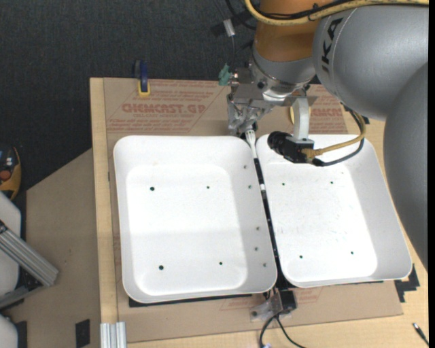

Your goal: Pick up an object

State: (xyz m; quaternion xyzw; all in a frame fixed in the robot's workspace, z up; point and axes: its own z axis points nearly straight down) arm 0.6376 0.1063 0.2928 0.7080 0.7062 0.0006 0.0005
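Camera view, from above and at a slant: the grey arm (380, 61) takes up the upper right corner and covers part of the right bin's outer edge. Its orange band (285, 10) sits at the top, above the wrist.

Below it lies the counter (170, 102), a brown board with red print along its far side. It carries the two shallow white bins side by side, their inner rims touching along a dark seam.

The left bin (183, 224) is the wider of the two in this view. Its floor shows four small dark dots, with a soft shadow over the far half. The right bin (326, 224) has the same kind of dots on its floor, and fine specks across the middle.

The gripper (243, 122) hangs at the far end of that seam, just over the place where the two rims meet. It is a cluster of metal parts, and I cannot tell from this angle whether it is spread or closed, nor whether anything is in it. Which object the task means I cannot tell either.

Just to the right, a black part (289, 146) hangs over the far corner of the right bin, with a yellow cable (340, 153) curving away toward the arm.

A blue clamp (142, 76) grips the far edge of the counter. A small black connector (282, 302) sits at the near edge, below the seam.
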